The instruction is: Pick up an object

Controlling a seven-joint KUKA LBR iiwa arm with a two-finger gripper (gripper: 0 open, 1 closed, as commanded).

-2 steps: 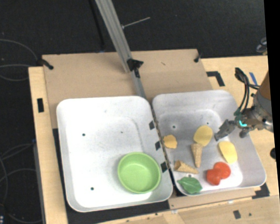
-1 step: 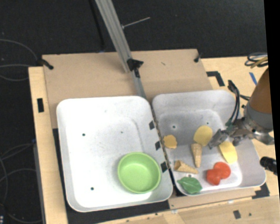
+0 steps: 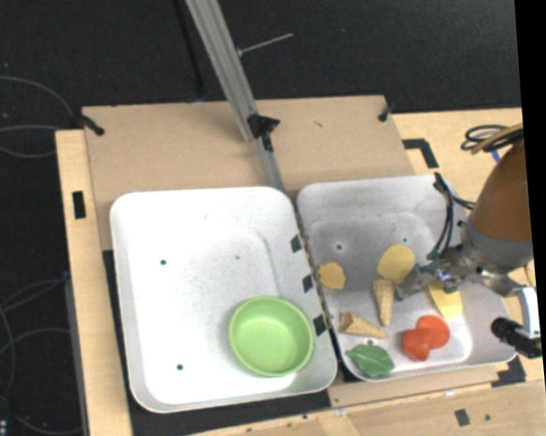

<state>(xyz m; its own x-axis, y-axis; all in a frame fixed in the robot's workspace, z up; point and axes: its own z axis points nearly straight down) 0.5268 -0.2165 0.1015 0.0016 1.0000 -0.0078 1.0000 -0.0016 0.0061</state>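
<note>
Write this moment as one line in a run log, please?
arm: over right bin | pincer: low among the food pieces, beside yellow wedge | grasp: cannot tell | left bin: green bowl

Fixed overhead camera, slanted down over both bins [image 3: 206,203].

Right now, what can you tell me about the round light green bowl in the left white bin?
The round light green bowl looks like smooth plastic, one plain colour, with a thick rounded rim and a shallow hollow inside that holds nothing. It stands upright, mouth up, on the floor of the left white bin, in the near right corner, close to the wall shared with the right bin. Nothing lies against it, and the gripper is away from it, over the other bin.
</note>
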